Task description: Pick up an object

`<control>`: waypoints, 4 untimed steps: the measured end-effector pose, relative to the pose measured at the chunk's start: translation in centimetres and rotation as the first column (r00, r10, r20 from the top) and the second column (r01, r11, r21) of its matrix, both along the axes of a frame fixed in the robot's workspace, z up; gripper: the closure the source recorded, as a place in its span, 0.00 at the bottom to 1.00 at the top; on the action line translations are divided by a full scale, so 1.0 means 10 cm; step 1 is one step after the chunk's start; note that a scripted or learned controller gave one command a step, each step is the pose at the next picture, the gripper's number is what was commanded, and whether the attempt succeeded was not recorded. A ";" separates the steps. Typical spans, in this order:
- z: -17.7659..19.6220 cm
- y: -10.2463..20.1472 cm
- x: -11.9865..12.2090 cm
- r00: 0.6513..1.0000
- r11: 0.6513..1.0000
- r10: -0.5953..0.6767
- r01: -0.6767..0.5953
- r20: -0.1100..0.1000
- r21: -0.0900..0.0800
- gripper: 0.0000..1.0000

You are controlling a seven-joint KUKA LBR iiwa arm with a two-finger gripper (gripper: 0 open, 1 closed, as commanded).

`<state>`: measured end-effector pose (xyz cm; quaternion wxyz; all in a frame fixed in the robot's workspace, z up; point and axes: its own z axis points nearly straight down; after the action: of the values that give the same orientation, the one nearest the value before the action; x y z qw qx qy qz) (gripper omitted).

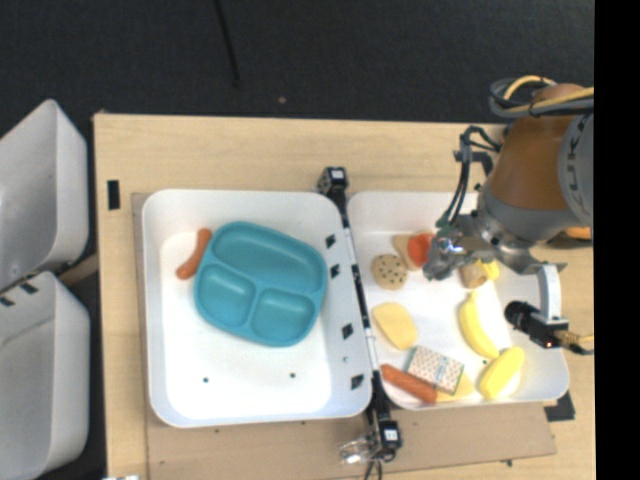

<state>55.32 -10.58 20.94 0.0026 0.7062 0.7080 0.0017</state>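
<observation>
The wooden table (120, 298) is carrying two shallow white bins side by side, the left bin (170, 368) and the right bin (385, 218), their inner rims touching. The grey arm (535, 183), orange-banded, is reaching in from the right and is covering the right bin's far right corner; its upper part is being cut off at the frame edge. A blue divided plate (260, 283) is lying in the left bin, with a small orange sausage (194, 254) just beside its upper left edge. In the right bin a yellow banana (477, 326) is lying near a lemon (502, 372), a pale potato-like piece (395, 325) is sitting near the middle, a patterned box (434, 369) is resting at the front beside a carrot (408, 384), and a speckled cookie (389, 270) is lying near the divider. The claw (443, 256) is hanging low over a red-orange piece (419, 247), whose shape is partly hidden by it; whether it is touching that piece is unclear. A tan item (474, 277) is peeking out beneath the wrist, too hidden to name. Whether the claw is spread or closed cannot be told from this angle.
</observation>
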 end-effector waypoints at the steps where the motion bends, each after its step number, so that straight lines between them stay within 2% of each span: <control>1: 0.34 -0.01 0.01 1.000 1.000 0.000 0.000 -0.001 0.000 1.00; 2: 0.33 0.45 0.07 1.000 1.000 0.004 -0.004 -0.004 0.001 1.00; 3: 0.24 1.02 -0.01 1.000 1.000 0.004 -0.004 -0.006 0.002 1.00; 4: 0.42 0.90 -0.03 1.000 1.000 -0.003 0.003 -0.003 0.001 1.00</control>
<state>55.01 -1.54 25.12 0.0013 0.7074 0.7068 0.0010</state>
